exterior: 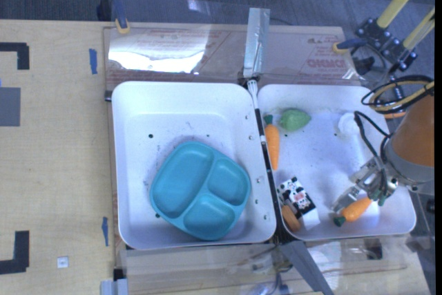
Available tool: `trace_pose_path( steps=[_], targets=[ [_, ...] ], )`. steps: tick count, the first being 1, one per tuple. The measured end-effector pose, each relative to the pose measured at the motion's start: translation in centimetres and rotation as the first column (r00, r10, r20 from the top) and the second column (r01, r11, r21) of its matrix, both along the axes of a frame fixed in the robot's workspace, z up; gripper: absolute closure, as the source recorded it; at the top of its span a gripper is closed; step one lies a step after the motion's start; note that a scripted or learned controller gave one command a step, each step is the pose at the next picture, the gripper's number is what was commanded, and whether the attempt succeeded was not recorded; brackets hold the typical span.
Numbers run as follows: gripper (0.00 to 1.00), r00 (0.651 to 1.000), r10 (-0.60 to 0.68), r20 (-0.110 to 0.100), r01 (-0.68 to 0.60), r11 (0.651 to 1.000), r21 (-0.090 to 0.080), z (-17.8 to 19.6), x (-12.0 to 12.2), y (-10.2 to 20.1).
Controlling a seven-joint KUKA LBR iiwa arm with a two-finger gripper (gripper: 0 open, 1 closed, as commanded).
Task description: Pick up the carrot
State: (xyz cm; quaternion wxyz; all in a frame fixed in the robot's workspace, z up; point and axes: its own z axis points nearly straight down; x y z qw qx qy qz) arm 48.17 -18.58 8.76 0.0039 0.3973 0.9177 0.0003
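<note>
Where the right bin [324, 231] reaches the lower right of the frame, a carrot [353, 209] lies tilted, green end down-left, pinched between the fingers of the gripper [364, 198]. A second carrot [272, 143] lies along the bin's left wall near frame centre, with a green leafy piece [294, 119] above it and a black-and-white carton [298, 199] below. The left bin [138, 107] holds a blue divided tray [200, 190].

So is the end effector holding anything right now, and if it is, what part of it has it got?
It cannot be told for certain. The end effector sits right at the upper end of a carrot in the right bin, but a grip between its fingers isn't clear.
</note>
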Motion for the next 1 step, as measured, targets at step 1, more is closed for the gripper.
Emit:
trace_pose_path(
  steps=[1],
  targets=[
    [0.00, 0.958, 0.286, 0.000, -0.286, 0.958, -0.002, -0.02, -0.01, -1.55]
  ],
)
